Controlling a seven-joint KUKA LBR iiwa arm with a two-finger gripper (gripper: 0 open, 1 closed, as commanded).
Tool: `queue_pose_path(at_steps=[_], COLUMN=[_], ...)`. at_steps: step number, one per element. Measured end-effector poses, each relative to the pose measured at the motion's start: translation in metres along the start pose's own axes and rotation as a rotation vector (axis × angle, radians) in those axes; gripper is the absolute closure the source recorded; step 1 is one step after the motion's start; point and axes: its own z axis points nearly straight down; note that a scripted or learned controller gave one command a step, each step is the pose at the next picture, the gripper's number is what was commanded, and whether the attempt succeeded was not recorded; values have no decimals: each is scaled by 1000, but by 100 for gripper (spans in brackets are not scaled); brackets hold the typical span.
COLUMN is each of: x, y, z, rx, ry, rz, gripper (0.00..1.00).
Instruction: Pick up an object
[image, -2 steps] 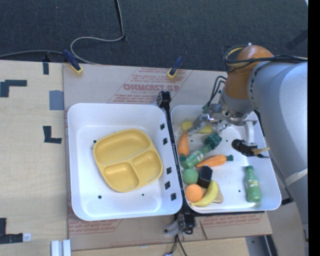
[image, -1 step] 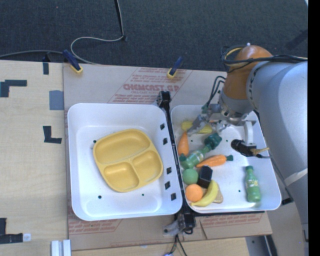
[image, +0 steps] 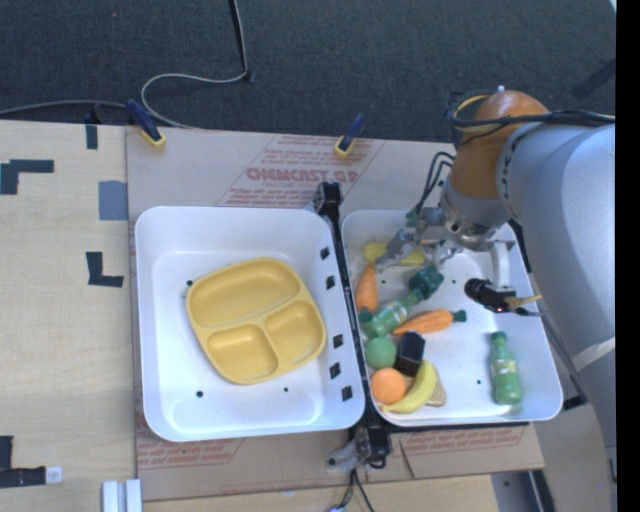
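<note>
Here the arm (image: 560, 190) bends down over the right bin (image: 530, 385), its tool (image: 408, 243) low among toys, grip state unclear

Both white bins (image: 160, 330) look like smooth, faintly glossy plastic. The yellow divided plate (image: 256, 318) shows a matt plastic skin. Under them lies flat brown cardboard (image: 200, 170) with red print, dull and papery, on a pale wood-grain worktop (image: 50, 330). The arm (image: 570, 200) wears smooth grey casing with a shiny orange band (image: 490, 140). The green bottle (image: 505, 370) gleams like plastic; banana (image: 418, 392) and carrot (image: 432, 322) look like smooth moulded toys.
</note>
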Motion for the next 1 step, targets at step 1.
queue_pose_path(at_steps=[1], x=[5], y=[-1], z=[0], rx=[-2], ry=[-9], rz=[3], gripper=[0])
